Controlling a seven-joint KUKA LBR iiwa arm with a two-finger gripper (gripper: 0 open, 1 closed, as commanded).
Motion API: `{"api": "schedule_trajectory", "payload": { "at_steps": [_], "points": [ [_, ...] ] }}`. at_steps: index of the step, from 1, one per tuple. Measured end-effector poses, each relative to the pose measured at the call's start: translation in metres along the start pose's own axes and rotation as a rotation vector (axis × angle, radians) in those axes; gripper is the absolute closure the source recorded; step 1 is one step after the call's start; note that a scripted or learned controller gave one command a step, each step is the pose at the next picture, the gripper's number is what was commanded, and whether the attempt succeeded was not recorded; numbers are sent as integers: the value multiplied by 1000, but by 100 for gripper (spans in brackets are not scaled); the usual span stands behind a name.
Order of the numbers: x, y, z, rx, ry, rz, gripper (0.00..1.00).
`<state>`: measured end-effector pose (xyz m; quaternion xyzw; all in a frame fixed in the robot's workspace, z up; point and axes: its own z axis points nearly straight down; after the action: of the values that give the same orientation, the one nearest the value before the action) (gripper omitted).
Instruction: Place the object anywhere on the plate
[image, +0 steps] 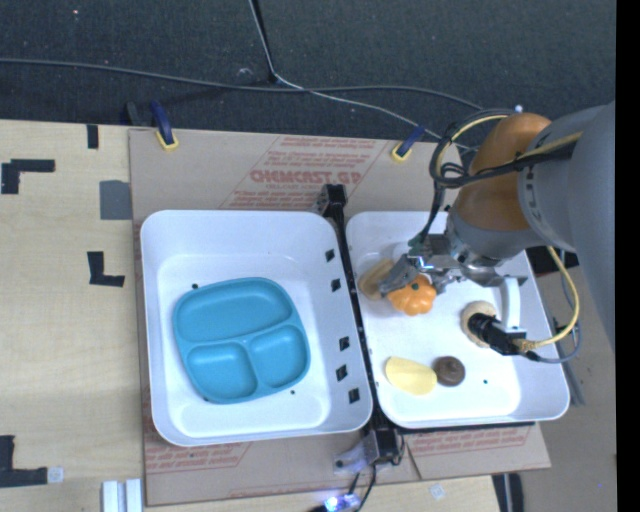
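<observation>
The orange object (412, 298) is lying in the right bin (540, 400), directly beneath the tool (408, 275), touching its tip; whether the tool is gripping it cannot be told. A yellow piece (410, 376) and brown disc (450, 371) are sitting nearby. The blue plate (240, 336) is resting in the left bin (165, 240).

Smooth, matt blue plastic plate (241, 337) in a glossy white plastic bin (160, 260) on printed cardboard (290, 170).
</observation>
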<state>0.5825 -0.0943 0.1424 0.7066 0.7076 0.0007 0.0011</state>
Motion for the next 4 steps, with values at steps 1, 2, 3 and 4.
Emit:
{"api": "schedule_trajectory", "payload": {
  "at_steps": [1, 2, 3, 4],
  "points": [
    [2, -7, -59, -1, 0, 0, 100],
    [2, -6, -80, 1, 0, 0, 100],
    [52, -19, -89, 4, 2, -5, 100],
    [107, -36, -93, 5, 2, -6, 100]
  ]
}}
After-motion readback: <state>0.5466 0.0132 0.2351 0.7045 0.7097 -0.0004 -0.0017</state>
